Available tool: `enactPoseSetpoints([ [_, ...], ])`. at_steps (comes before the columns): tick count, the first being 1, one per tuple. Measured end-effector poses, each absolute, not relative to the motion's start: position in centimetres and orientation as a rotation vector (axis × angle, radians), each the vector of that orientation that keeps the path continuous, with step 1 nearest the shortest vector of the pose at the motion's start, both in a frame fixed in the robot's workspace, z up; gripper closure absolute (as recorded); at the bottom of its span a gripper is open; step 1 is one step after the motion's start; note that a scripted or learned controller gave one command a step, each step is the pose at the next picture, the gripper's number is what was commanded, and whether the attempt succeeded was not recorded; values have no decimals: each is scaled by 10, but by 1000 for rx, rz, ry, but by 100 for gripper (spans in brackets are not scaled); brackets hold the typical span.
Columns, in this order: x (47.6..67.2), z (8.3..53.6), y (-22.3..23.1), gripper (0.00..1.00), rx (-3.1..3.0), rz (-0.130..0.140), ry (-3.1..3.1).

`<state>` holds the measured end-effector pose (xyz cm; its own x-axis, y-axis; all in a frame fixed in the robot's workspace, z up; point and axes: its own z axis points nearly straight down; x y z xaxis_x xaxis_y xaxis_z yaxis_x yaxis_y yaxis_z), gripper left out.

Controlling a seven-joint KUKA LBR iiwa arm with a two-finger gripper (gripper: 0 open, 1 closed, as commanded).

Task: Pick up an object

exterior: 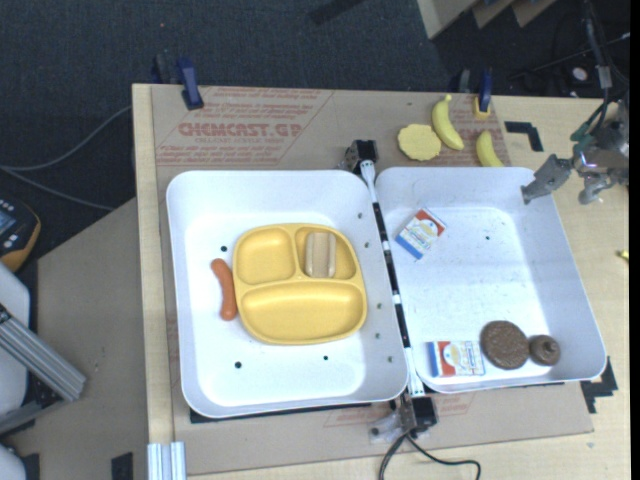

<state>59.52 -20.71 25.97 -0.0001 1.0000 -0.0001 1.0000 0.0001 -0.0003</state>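
The table (250, 128) is a pale board set over dark carpet, carrying two shallow white bins side by side. The left bin (200, 368) contains a yellow divided plate (297, 298) with a tan piece (320, 254) lying in its upper right compartment, and an orange sausage (226, 288) lying just beside the plate's left edge. The right bin (560, 268) contains a small carton (419, 235) near its upper left, a second flat carton (456, 359) at the front wall, a brown cookie (504, 344) just beside that, and a smaller brown round piece (544, 349) next to the cookie. Two bananas (447, 124) and a yellow chip-like piece (419, 142) lie on the table behind the right bin. The claw (592, 173) stands at the far right, over the upper right corner of the right bin, well apart from every candidate item; whether it is released or clenched cannot be determined, and nothing is seen in it. Assessment: no pick has been accomplished. All items rest on their surfaces. Remaining, in my judgement: choice of item, approach, descent, closure and lift.
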Motion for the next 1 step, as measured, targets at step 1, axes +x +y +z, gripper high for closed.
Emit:
enactPoseSetpoints([
  [1,645,143,-187,0,-2211,5,-2219],
])
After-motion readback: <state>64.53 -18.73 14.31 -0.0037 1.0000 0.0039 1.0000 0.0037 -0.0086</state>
